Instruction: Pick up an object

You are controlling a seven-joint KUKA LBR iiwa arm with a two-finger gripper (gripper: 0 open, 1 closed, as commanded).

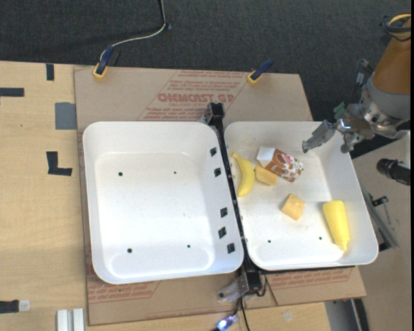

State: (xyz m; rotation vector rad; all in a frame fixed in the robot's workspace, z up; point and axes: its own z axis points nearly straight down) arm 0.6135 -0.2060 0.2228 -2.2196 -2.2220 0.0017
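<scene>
The right bin (352, 185) holds a yellow banana (245, 176) by its left wall, a brown and white carton (281, 163) at the middle, a yellow wedge (265, 176) touching the carton, an orange-yellow block (293, 207) and a long yellow corn-like piece (337, 223) at the right. My gripper (329, 136) hangs over the bin's upper right corner, up and to the right of the carton. Its two fingers are spread apart and nothing is between them.
The left bin (96, 185) sits beside the right one, with a black divider with clips (224, 185) between them. Both rest on a cardboard sheet (186, 95) held by clamps. The arm (390, 81) enters from the upper right.
</scene>
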